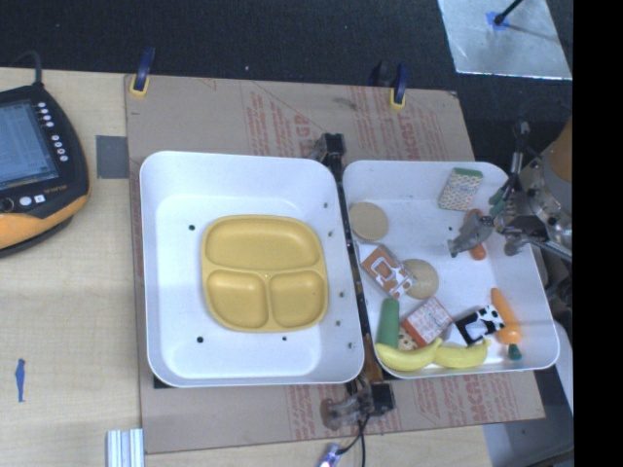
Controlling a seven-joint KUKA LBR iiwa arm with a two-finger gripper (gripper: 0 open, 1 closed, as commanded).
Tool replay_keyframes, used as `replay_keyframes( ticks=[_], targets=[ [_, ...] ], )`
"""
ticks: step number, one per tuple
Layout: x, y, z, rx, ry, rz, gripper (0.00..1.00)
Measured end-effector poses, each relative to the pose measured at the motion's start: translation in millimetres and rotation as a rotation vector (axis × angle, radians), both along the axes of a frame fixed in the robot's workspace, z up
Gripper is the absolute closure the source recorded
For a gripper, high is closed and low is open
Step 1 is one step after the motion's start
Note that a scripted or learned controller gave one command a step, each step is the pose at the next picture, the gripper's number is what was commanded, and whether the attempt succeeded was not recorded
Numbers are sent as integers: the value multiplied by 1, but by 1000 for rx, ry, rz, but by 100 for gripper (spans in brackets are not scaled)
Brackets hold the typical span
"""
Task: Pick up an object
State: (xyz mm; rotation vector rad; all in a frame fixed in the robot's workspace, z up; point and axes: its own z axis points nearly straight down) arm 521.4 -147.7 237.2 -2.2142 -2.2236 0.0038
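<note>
My gripper (pixel 490 238) hangs low over the right side of the right bin (pixel 435 185), with its grey fingers spread open. A small orange-red piece (pixel 478 252) lies just under the left fingertip (pixel 465 234), and nothing is held between the fingers. Below the gripper lie a carrot (pixel 505 317) and a black-and-white toy (pixel 475 326). A speckled block with a green top (pixel 459 189) sits at the bin's far edge. Towards the bin's left side are a tan disc (pixel 369 221), an orange-and-white box (pixel 386 269) and a tan ball (pixel 421 278).
A banana (pixel 433 357), a green cylinder (pixel 389 321) and a small carton (pixel 428 321) crowd the right bin's near edge. The left bin (pixel 175 339) holds a yellow divided plate (pixel 265 271). A control pendant (pixel 34 163) lies at the far left of the bench.
</note>
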Motion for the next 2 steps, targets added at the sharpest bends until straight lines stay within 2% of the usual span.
replay_keyframes(
  ticks=[1,2],
  targets=[
    [62,47,-73,-2,1,3,0],
    [70,54,-146,-2,2,3,0]
  ],
)
